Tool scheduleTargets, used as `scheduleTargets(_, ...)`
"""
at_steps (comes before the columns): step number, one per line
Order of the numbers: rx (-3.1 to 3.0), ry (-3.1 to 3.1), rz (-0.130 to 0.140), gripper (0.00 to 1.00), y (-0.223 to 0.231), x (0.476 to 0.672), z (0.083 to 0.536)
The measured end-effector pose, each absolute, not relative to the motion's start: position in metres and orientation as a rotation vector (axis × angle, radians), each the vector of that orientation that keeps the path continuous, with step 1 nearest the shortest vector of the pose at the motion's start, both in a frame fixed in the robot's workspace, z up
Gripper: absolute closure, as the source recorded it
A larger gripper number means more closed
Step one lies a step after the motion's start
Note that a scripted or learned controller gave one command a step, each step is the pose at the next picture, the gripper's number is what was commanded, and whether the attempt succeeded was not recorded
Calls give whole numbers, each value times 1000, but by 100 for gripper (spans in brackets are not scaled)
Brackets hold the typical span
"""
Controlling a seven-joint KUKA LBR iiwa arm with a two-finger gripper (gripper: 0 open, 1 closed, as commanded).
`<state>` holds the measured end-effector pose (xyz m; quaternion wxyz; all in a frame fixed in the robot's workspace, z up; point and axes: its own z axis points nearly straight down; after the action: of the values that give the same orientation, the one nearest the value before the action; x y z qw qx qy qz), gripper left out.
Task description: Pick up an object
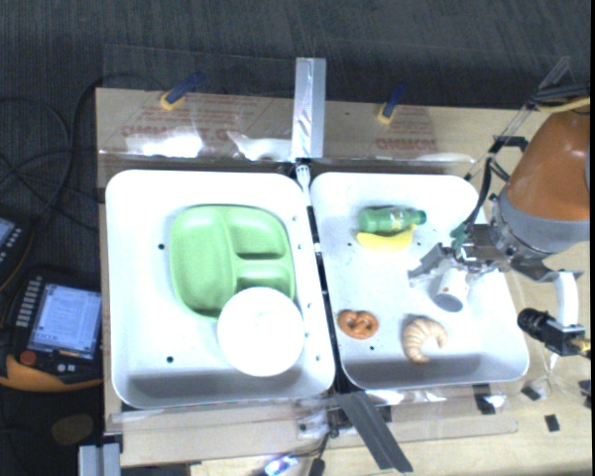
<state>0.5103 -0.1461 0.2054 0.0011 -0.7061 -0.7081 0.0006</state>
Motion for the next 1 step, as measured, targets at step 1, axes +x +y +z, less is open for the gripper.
scheduleTargets(1, -2219, -2236, -10, 0, -161, 514, 89)
